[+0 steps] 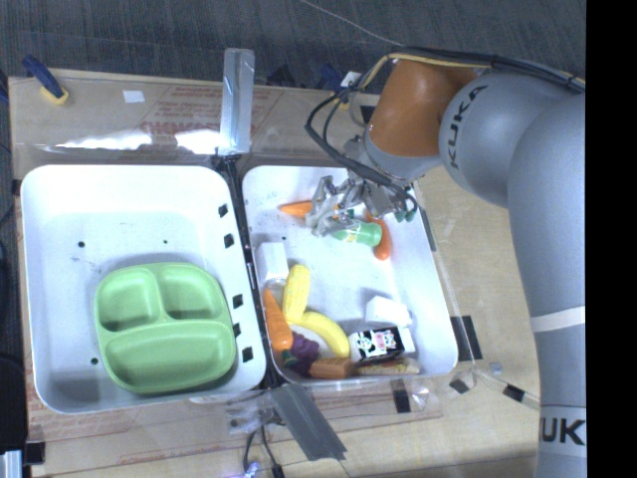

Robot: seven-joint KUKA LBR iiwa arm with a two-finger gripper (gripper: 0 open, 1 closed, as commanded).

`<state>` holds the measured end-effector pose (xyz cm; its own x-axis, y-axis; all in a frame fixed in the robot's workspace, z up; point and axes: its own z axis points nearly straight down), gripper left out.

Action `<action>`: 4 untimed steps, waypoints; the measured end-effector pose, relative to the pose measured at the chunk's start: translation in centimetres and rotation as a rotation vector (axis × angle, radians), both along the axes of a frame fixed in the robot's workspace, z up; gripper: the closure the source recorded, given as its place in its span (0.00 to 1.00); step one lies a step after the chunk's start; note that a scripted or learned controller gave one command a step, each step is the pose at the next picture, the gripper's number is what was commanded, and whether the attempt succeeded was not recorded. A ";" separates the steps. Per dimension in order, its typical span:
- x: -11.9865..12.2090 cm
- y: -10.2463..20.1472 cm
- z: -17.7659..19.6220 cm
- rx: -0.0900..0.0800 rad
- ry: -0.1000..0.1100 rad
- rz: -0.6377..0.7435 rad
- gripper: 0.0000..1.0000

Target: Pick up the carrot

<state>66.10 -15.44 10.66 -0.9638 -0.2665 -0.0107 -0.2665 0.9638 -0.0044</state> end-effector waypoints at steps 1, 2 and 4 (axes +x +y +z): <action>-3.9 2.1 4.9 0.003 0.009 -0.254 1.00; -8.1 4.4 9.9 0.006 0.012 -0.833 1.00; -3.5 0.7 0.3 0.003 0.019 -0.880 0.00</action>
<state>62.63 -14.74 10.91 -0.8198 0.5726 0.0075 0.5726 0.8198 -0.0046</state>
